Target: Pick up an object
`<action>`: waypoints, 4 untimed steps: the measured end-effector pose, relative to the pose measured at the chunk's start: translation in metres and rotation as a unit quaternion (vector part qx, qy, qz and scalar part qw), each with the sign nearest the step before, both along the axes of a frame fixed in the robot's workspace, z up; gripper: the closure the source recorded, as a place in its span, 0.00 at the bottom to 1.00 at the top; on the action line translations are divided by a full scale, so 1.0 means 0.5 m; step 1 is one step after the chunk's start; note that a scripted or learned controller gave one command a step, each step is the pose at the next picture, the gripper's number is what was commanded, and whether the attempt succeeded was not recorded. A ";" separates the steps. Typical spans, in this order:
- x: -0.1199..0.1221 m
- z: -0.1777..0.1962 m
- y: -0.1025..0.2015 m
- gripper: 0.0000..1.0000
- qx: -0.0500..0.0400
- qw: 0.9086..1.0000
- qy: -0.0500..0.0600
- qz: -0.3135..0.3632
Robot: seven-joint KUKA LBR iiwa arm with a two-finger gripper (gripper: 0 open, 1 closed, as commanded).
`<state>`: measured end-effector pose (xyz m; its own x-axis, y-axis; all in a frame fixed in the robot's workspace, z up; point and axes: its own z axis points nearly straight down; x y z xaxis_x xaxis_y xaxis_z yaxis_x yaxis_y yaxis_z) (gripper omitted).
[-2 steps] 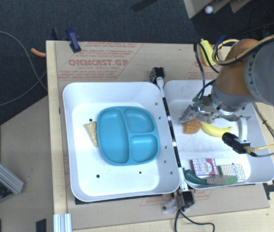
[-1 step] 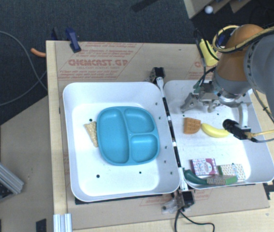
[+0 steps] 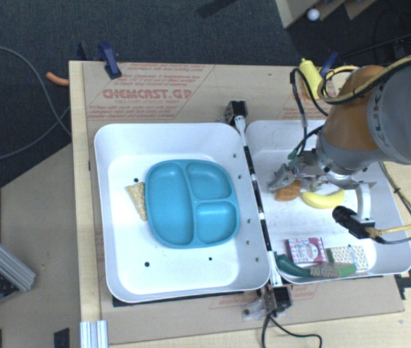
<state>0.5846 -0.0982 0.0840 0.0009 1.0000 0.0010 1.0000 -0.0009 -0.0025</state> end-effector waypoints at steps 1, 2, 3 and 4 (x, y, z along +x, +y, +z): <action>0.011 0.001 -0.011 0.00 -0.001 1.000 -0.002 0.000; 0.032 0.001 -0.012 0.00 -0.001 1.000 -0.002 0.001; 0.012 0.001 0.004 0.00 0.000 1.000 0.000 0.000; 0.013 0.022 0.004 1.00 0.000 1.000 -0.001 0.000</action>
